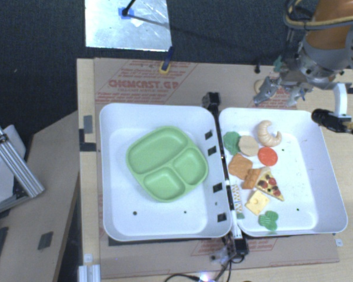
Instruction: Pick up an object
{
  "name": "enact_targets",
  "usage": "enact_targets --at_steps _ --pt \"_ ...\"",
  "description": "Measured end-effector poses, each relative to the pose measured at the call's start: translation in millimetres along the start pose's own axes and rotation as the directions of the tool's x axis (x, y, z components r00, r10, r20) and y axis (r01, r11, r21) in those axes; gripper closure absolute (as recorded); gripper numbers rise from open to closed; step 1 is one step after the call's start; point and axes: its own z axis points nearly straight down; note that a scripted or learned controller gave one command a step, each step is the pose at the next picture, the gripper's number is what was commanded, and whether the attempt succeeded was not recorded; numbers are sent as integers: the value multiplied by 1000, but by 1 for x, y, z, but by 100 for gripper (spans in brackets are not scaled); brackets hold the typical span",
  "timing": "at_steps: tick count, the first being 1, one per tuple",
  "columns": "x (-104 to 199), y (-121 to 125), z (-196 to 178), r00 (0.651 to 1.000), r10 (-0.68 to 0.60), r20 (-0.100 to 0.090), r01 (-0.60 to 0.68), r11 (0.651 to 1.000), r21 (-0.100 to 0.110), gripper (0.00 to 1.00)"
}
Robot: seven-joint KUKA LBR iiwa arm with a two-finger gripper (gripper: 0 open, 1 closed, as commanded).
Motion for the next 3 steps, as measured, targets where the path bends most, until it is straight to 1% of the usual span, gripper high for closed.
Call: enact_targets --at_steps 1,3 --pt "0 2 -7 1000 -1 1 1 1000 -11 0" --pt "6 12 115 1000 -3 1 3 1000 -7 0"
